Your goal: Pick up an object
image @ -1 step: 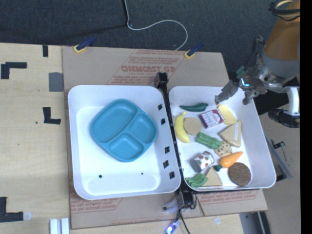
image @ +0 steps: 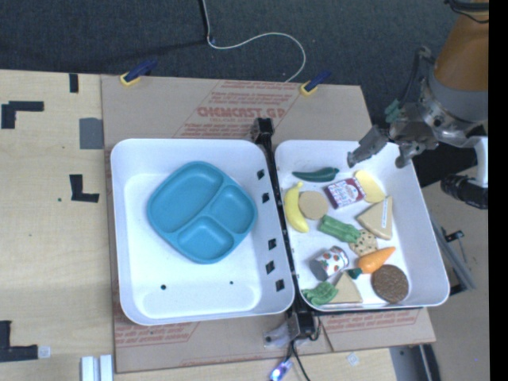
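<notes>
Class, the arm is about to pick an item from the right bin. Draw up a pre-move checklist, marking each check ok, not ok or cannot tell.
1. Tool open: ok, fingers spread.
2. Tool carrying nothing: ok.
3. Tool above right bin: ok, at its upper right corner.
4. Items there to pick: ok; banana, carrot and others lie crowded.
5. Blue plate out of the way: ok, in left bin.
6. Tool height over items: cannot tell.

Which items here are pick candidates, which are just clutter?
Job: gripper above the right bin; in that bin a banana, green pepper, carrot, brown cookie, purple packet, cheese wedge.

Lying about: blue divided plate in the left bin, white cable, cardboard sheet.
</notes>
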{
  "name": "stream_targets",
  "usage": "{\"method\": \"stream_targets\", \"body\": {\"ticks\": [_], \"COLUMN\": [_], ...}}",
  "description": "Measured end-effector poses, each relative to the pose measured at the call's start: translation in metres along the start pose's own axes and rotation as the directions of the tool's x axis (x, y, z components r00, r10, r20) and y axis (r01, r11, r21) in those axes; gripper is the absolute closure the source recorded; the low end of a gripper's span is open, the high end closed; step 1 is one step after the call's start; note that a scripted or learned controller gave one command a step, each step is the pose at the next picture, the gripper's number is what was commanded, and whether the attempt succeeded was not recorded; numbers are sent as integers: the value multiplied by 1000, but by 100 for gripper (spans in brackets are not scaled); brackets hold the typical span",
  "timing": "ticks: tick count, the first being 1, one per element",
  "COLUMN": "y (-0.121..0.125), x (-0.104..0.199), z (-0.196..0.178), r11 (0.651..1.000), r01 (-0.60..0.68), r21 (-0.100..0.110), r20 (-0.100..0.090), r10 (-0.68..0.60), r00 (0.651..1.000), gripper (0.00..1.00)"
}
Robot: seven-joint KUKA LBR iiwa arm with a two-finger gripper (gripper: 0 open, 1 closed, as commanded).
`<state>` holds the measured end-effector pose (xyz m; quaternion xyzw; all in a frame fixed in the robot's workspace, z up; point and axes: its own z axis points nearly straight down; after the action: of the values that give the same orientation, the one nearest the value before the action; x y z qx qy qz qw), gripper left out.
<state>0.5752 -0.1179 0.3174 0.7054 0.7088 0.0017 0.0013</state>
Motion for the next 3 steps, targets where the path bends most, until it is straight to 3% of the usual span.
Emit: {"method": "stream_targets", "body": {"ticks": [1,2,3], "y": [0,-50,-94], "x": [-1,36,90], "z": [-6,61,77], "r11": [1000,1000,1000], "r01": [-2,-3,0], "r21": [5,16,12], "r20": [0,-2,-2], "r10": [2,3,0], "r00": [1000,1000,1000], "gripper": [100,100,100]}}
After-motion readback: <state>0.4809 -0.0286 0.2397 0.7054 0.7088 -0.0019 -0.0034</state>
